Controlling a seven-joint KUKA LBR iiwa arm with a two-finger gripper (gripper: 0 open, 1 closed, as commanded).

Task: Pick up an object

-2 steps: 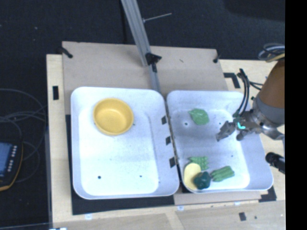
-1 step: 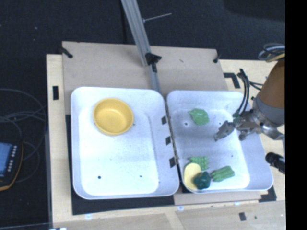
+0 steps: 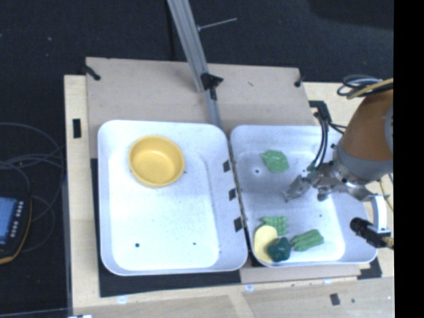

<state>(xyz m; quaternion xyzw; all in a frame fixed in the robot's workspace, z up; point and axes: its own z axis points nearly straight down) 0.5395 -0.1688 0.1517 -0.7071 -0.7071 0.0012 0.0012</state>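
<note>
My gripper [image 3: 307, 191] hangs over the middle of the right bin [image 3: 344, 244], open, with nothing between its fingers. A light green crumpled object [image 3: 274, 160] lies up and to the left of it, apart from the fingers. Toward the bin's front sit a small green piece [image 3: 274, 224], a yellow round object [image 3: 264, 239], a dark teal object [image 3: 280, 249] and a green oblong object [image 3: 307, 240], clustered close together below the gripper.
A yellow bowl [image 3: 157, 161] stands in the back left of the left bin [image 3: 165, 244]. A grey metal rail [image 3: 192, 42] slants down to the divider between the bins. Cables [image 3: 322, 138] run along the arm at the right bin's back right.
</note>
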